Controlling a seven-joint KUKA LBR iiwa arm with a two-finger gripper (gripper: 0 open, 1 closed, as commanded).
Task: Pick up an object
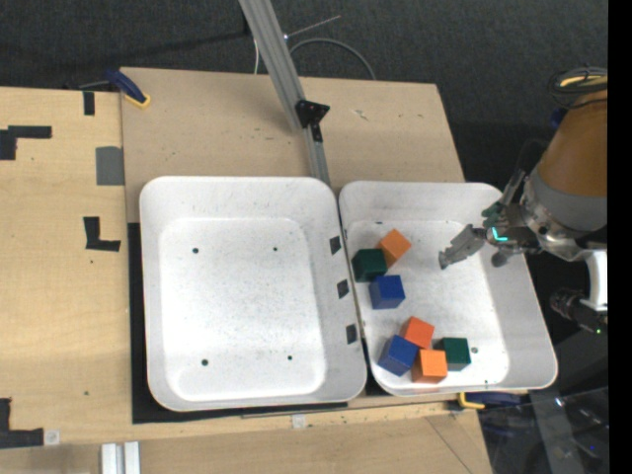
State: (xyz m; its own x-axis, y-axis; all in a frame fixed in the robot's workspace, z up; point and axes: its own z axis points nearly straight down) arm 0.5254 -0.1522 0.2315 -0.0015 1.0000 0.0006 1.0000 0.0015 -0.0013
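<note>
The gripper [464,248] hangs over the right part of the right bin [513,309], its grey fingers pointing left and down; whether they are apart or together cannot be told, and nothing shows between them. To its left lie an orange cube [396,246], a dark green cube [369,263] touching it, and a blue cube [388,290] just below. Near the bin's front edge sit a second cluster: an orange block [419,332], a blue block [399,355], another orange one [432,365] and a green block [455,352]. The left bin [163,265] adjoins. No readable writing.
</note>
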